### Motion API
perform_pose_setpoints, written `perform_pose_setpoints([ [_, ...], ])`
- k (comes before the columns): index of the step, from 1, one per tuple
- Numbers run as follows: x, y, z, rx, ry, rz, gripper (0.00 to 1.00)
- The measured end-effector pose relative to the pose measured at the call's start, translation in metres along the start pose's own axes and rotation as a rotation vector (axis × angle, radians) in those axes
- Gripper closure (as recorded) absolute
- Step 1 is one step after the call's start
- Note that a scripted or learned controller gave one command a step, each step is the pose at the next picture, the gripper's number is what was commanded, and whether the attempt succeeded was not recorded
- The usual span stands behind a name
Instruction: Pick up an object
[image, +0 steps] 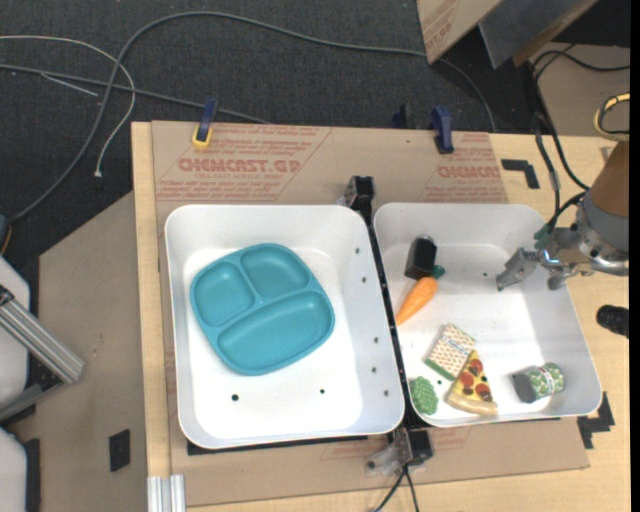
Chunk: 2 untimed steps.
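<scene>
Down at the near edge of the right bin (590, 375), a green leafy toy (424, 394) lies beside a pizza slice (473, 384), with a small patterned cracker-like square (449, 349) touching the slice's upper end. A little apart to the right sits a short green-labelled can (538, 382) on its side. Further up, an orange carrot (417, 298) lies tilted near the bin's left wall, its top end touching a black block (421, 257). Any of these could be the object to pick; all rest on the bin floor, none lifted.

Over the upper right part of that bin hangs the gripper (528, 270), its two fingers spread apart with nothing between them, well clear of the toys. The grey arm (606, 230) with its orange band (617, 180) comes in from the right.

Left bin (190, 400) holds a blue divided plate (262, 307), lying flat. Both bins sit on a cardboard-covered bench (300, 160) held by blue clamps (207, 120).
</scene>
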<state>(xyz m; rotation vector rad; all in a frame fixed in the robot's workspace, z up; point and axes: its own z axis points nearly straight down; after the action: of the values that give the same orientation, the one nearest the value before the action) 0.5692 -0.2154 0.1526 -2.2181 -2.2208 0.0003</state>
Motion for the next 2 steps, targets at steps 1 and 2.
perform_pose_setpoints([
  [1, 0.011, 0.000, 0.055, 0.005, 0.002, -0.001, 0.00],
  [2, 0.011, 0.000, 0.068, 0.002, 0.000, 0.000, 0.00],
])
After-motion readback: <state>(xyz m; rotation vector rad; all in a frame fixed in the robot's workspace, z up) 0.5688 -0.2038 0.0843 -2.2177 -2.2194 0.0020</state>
